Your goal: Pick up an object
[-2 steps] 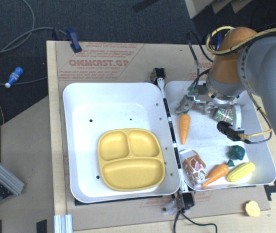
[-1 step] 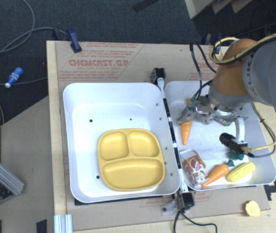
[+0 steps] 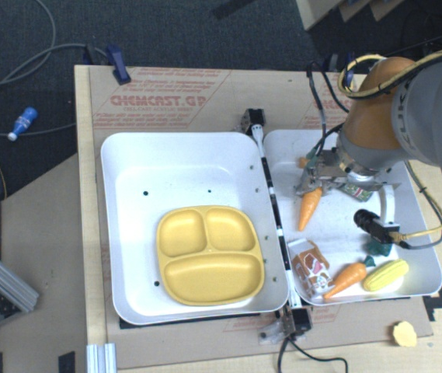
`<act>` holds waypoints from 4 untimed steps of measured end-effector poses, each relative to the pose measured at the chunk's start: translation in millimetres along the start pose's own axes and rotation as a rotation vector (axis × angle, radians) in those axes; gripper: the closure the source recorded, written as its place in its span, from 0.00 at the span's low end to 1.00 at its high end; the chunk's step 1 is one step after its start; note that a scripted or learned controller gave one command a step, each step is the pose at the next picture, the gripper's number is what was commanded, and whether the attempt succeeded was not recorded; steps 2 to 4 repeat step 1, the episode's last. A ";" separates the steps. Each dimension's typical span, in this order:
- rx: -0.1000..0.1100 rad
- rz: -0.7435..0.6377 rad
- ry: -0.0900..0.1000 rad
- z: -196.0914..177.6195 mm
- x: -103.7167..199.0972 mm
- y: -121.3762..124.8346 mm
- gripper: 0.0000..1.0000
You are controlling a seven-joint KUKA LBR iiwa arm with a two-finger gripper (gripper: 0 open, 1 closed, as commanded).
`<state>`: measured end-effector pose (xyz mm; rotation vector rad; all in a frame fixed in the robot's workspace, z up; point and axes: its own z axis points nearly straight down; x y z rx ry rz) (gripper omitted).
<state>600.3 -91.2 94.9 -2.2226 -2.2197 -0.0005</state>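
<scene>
My gripper (image 3: 319, 180) is low over the upper left part of the right bin (image 3: 420, 241), under the orange-banded wrist (image 3: 376, 107). An orange toy carrot (image 3: 308, 207) lies slanted directly below it, its thick end touching or just under the gripper. Near the bin's front lie a second carrot (image 3: 347, 278), a yellow corn cob (image 3: 386, 274), a brown and white snack piece (image 3: 311, 264) and a small teal item (image 3: 377, 247). Whether anything is held is not visible.
A yellow divided plate (image 3: 209, 253) lies in the left bin (image 3: 116, 200). A black cable fitting (image 3: 372, 224) hangs over the right bin. Off the bins are a yellow scrap (image 3: 404, 333), a blue clip (image 3: 117, 64) and a blue bottle (image 3: 22, 123).
</scene>
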 end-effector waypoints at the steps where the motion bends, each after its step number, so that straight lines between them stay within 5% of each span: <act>1: -0.011 -0.008 0.001 -107.1 56.8 -4.7 1.00; 4: -0.011 -0.008 0.001 -107.1 56.8 -4.7 1.00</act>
